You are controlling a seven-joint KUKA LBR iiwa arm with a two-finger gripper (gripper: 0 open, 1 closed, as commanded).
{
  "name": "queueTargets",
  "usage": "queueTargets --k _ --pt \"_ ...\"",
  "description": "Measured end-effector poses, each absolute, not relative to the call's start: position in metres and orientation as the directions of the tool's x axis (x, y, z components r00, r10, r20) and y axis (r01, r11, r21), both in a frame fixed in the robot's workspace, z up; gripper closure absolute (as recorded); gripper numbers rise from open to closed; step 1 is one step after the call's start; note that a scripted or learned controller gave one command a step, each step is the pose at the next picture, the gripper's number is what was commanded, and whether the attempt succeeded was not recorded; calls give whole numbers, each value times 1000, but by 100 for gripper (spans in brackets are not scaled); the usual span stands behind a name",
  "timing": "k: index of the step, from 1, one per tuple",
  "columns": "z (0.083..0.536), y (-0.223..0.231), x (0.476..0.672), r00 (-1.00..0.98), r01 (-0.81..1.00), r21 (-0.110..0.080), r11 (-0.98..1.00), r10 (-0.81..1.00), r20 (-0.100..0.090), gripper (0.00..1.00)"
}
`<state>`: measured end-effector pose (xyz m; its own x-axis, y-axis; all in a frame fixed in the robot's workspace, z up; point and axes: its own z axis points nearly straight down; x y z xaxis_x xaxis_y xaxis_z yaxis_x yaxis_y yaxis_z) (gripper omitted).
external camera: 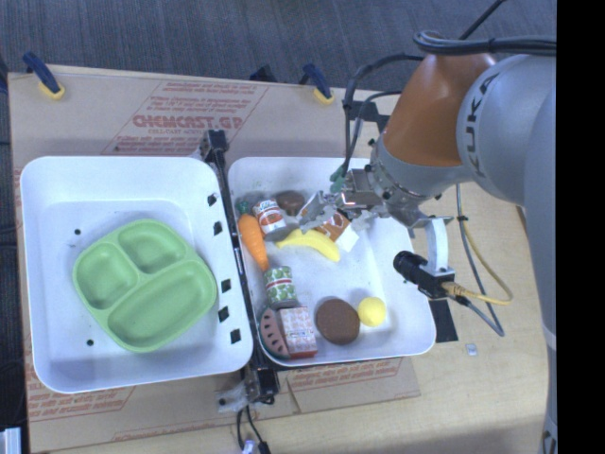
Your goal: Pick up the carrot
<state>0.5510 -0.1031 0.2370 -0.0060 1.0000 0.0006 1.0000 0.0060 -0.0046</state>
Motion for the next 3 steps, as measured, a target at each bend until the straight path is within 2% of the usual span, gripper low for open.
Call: queueTargets --k 1,2,3 --pt "91 -97 541 -7 1000 -5 7 1000 1 0" --pt "92 -91 582 -8 1000 -4 8 1000 0 0" --pt "91 -96 611 -6 1000 -8 6 1000 2 0"
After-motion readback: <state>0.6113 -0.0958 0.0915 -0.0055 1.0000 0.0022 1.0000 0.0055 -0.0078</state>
